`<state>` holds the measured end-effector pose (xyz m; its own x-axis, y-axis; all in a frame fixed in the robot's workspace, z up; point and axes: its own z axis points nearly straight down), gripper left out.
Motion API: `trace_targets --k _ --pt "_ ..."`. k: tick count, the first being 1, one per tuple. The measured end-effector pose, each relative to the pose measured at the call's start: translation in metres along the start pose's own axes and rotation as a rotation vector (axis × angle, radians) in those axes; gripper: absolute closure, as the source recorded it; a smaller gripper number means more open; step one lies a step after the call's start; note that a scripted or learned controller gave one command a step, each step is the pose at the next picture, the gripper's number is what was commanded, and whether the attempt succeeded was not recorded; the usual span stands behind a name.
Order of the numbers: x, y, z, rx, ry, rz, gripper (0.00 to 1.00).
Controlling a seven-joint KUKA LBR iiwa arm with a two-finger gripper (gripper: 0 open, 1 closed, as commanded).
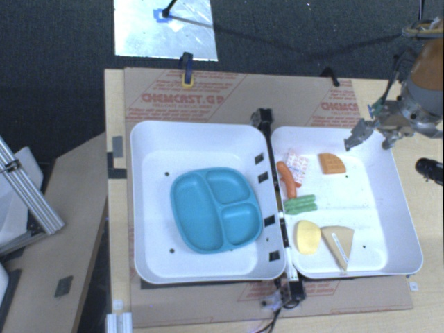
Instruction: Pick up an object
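Hovering my gripper (374, 136), spread and empty, above the right bin's (388, 207) far edge; nearest pick is the orange wedge (332, 163) near that edge, approach unobstructed.

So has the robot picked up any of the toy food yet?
Not yet. The gripper hangs over the back corner of the right bin with nothing between its fingers. The orange piece, carrot, green beans, yellow piece and tan wedge all lie in that bin. The blue tray sits in the left bin. Reaching down, grabbing and lifting are all left.
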<state>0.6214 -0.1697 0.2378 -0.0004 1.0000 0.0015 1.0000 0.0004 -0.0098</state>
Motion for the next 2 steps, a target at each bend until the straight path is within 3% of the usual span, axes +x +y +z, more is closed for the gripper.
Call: trace_targets --k 1,2 --pt "0.0 0.002 -0.007 -0.011 -0.002 -0.003 0.0" --pt "0.002 0.007 0.035 -0.009 -0.002 -0.004 0.0"
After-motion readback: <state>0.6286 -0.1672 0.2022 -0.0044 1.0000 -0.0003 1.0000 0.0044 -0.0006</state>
